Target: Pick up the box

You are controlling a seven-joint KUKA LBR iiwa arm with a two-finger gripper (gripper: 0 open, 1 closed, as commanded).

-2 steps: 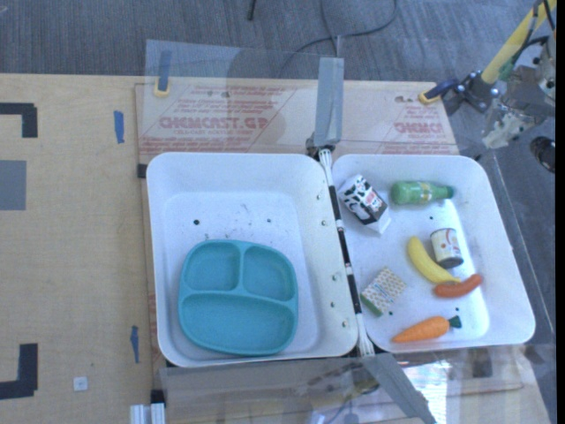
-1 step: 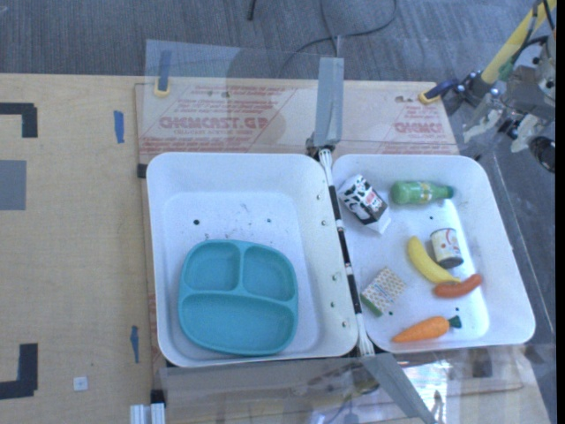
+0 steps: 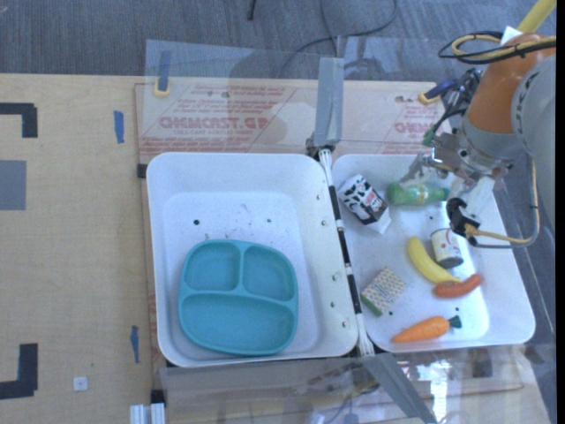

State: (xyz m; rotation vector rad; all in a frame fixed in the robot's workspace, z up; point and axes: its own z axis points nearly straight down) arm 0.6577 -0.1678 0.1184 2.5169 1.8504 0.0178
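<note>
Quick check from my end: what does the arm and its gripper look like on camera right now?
The arm is grey with an orange band above the wrist. Black cables loop over its top, and one runs down beside it. A yellow piece sticks out above. The gripper is pale metal with dark parts.

Arm [image 3: 521, 104] was grey with an orange band; black and yellow cables ran above and beside its wrist.

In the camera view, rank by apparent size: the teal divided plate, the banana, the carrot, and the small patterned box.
1. Teal divided plate, by far the largest.
2. Carrot and banana, too alike in length to separate.
3. Patterned box, the smallest.
</note>
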